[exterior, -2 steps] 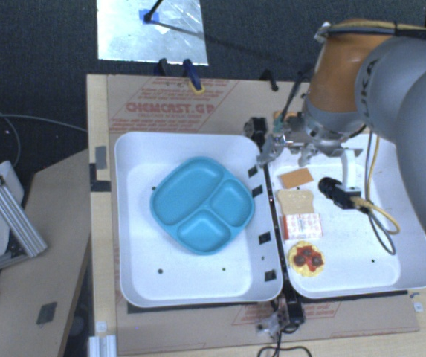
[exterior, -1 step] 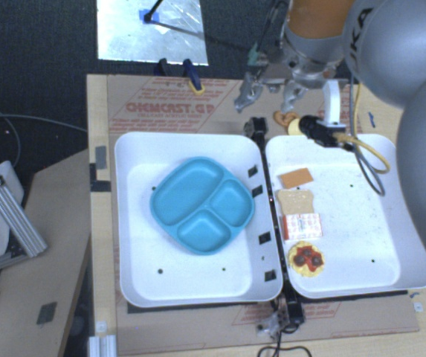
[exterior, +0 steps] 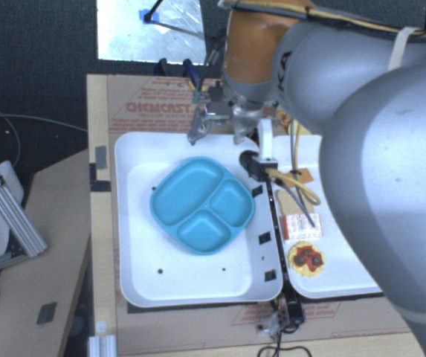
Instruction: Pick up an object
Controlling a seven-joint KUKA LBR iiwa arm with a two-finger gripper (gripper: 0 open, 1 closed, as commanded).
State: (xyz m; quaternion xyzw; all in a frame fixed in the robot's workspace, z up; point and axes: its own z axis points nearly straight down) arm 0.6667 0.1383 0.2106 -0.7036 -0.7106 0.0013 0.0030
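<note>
A blue divided plate (exterior: 201,205) lies flat in the middle of the left white bin (exterior: 134,274). My gripper (exterior: 198,131) hangs over the far edge of that bin, just beyond the plate's far rim and apart from it. Nothing shows in its grasp. In the right bin (exterior: 346,285) lie a small round pizza-like toy (exterior: 306,259), a red and white packet (exterior: 302,225) and a yellow-orange piece (exterior: 296,177) with thin grey handles across it. The arm hides much of the right bin.
The grey arm with its orange band (exterior: 261,43) covers the upper right of the view. A cardboard sheet (exterior: 149,106) lies under the bins. A shiny foil sheet (exterior: 149,21) sits behind the bench. Metal framing (exterior: 1,207) stands at the left.
</note>
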